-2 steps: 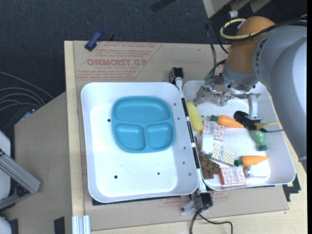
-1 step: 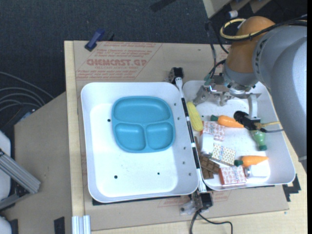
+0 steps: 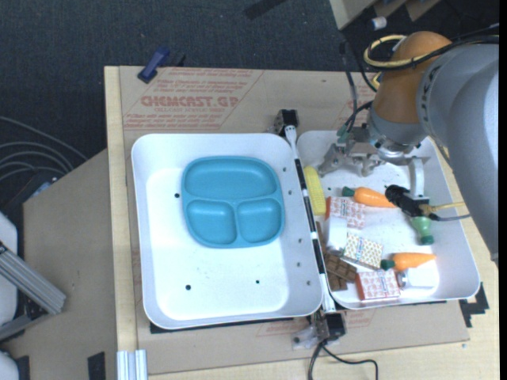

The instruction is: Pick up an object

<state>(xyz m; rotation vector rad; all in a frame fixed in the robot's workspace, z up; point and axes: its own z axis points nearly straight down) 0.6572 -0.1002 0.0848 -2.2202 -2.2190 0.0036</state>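
Observation:
The right bin (image 3: 459, 248) holds several small items. A yellow corn cob (image 3: 314, 190) lies along its left wall. An orange carrot (image 3: 372, 197) sits mid-bin, and a second carrot (image 3: 413, 259) lies near the front right. Patterned snack packets (image 3: 363, 249) and a brown chocolate bar (image 3: 341, 269) lie towards the front. My gripper (image 3: 349, 163) hangs low over the back left of this bin, just behind the corn cob and the first carrot. Nothing shows between its fingers.
A blue divided plate (image 3: 232, 201) lies in the left bin (image 3: 158, 244). A green item (image 3: 424, 229) and a white block (image 3: 421, 277) sit at the right bin's right side. The orange-banded arm (image 3: 408, 74) reaches in over the back right.

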